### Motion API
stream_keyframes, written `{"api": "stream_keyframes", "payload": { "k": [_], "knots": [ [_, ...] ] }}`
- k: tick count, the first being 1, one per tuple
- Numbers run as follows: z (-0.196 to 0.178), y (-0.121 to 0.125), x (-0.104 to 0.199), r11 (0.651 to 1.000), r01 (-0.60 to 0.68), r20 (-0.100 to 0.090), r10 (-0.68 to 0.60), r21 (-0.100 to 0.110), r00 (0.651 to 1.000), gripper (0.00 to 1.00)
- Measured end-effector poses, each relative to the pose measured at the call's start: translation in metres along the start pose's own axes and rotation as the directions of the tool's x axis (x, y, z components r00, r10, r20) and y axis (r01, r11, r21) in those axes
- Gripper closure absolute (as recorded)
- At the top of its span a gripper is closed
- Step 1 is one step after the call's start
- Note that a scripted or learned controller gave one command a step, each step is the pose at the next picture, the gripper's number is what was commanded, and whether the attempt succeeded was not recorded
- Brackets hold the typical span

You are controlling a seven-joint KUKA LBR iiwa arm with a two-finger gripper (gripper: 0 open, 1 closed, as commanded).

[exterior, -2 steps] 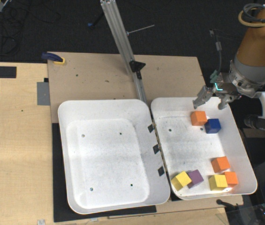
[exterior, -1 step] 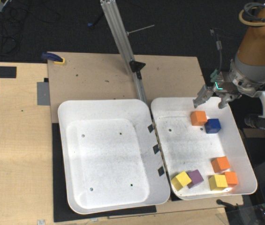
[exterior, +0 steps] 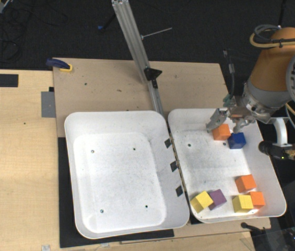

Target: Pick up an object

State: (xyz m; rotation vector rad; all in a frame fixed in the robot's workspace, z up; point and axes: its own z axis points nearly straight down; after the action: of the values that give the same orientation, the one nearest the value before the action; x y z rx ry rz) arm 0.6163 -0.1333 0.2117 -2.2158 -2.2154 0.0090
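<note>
In the right bin [exterior: 199, 161] lie several small blocks. An orange block [exterior: 221, 133] rests near the bin's far edge, with a blue block [exterior: 236, 140] touching its right side. My gripper [exterior: 227, 121] hangs right over the orange block, open, its fingers spread to either side above the block's top; nothing is held. Toward the near edge sit another orange block [exterior: 245, 182], a third orange one [exterior: 258, 198], a yellow block [exterior: 243, 203], a purple block [exterior: 218, 197] and a second yellow block [exterior: 202, 201].
The left bin [exterior: 116, 171] adjoins the right one along a shared rim with black clips [exterior: 173, 166]. A slanted aluminium bar [exterior: 136, 46] rises behind the bins. The arm's orange band [exterior: 272, 67] looms at the right.
</note>
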Motion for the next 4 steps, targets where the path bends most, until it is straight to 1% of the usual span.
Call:
{"api": "stream_keyframes", "payload": {
  "k": [1, 2, 3, 4],
  "knots": [
    [0.05, 0.005, 0.007, 1.0, 0.001, 0.0, -0.001, -0.002, 1.0, 0.0],
    [0.109, 0.012, 0.009, 1.0, 0.003, 0.0, -0.003, 0.0, 1.0, 0.0],
    [0.096, 0.013, 0.007, 1.0, -0.002, 0.001, 0.002, -0.006, 1.0, 1.0],
    [0.051, 0.012, 0.0, 1.0, -0.002, 0.002, 0.002, -0.011, 1.0, 1.0]
  ]
}}
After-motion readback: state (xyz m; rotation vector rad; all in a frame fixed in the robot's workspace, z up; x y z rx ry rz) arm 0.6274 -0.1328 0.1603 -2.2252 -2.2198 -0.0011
